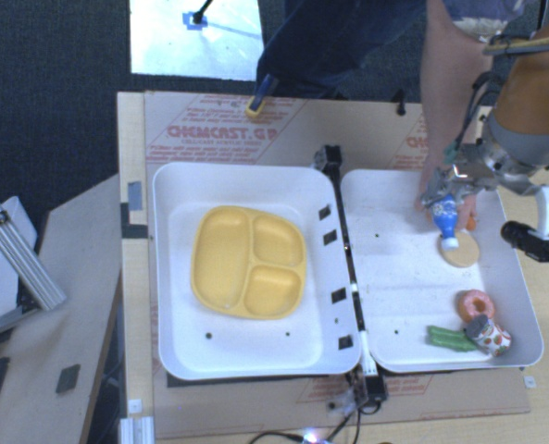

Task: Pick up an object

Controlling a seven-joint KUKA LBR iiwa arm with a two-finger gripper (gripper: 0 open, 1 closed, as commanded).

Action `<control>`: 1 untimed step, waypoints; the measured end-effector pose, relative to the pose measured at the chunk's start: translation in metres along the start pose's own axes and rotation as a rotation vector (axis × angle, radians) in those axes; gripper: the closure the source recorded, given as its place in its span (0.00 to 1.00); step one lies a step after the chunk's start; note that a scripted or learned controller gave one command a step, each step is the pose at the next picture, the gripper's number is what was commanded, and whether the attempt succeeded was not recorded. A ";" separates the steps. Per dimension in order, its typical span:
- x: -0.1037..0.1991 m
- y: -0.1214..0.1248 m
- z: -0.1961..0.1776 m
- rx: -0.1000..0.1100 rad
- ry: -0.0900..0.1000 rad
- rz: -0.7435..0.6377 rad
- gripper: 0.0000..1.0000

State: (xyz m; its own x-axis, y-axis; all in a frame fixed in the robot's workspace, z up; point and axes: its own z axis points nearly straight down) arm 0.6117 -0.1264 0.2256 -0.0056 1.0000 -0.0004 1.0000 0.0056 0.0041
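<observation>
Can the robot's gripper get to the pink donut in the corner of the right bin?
Probably yes. The pink ring-shaped donut toy lies uncovered in the right white bin, with open bin floor above it. The gripper sits over the same bin, nearer a blue bottle-shaped toy.

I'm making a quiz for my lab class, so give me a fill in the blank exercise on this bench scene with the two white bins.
1. The yellow divided tray lies in the ____ bin as the camera sees it.
2. The yellow divided tray has ____ compartments.
3. The pink donut lies near the right bin's ____ corner, by the green vegetable toy.
4. The gripper is just above a ____ and white bottle.

Missing words: left; three; lower right; blue
</observation>
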 end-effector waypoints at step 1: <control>0.051 -0.027 0.000 0.005 0.002 -0.003 1.00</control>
State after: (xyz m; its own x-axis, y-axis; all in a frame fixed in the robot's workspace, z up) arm 0.5841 -0.0755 0.2251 -0.0081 1.0000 0.0014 1.0000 0.0081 -0.0005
